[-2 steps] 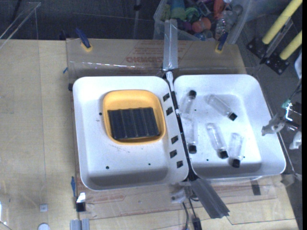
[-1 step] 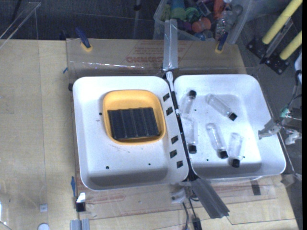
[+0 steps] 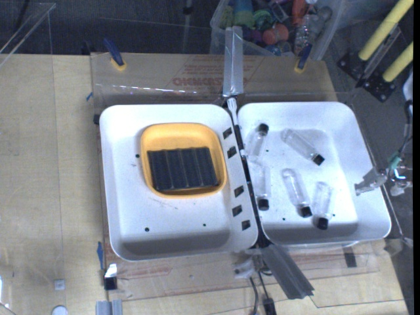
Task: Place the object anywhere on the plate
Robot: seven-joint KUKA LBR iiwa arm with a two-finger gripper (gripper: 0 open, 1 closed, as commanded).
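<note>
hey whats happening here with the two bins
A robot arm is set to move clear vials onto the yellow plate in the left bin. The plate holds a dark ribbed insert and no vial yet. About five clear vials with black caps lie scattered in the right bin, such as one near its top. The gripper sits at the right bin's right edge, not touching any vial.

I am seen by one fixed camera, high above the bench (image 3: 52, 176), looking down at a slant toward 12 o'clock. It is far enough to show both bins: left bin (image 3: 125, 228) at 9 o'clock, right bin (image 3: 341, 120) at 3 o'clock.
</note>
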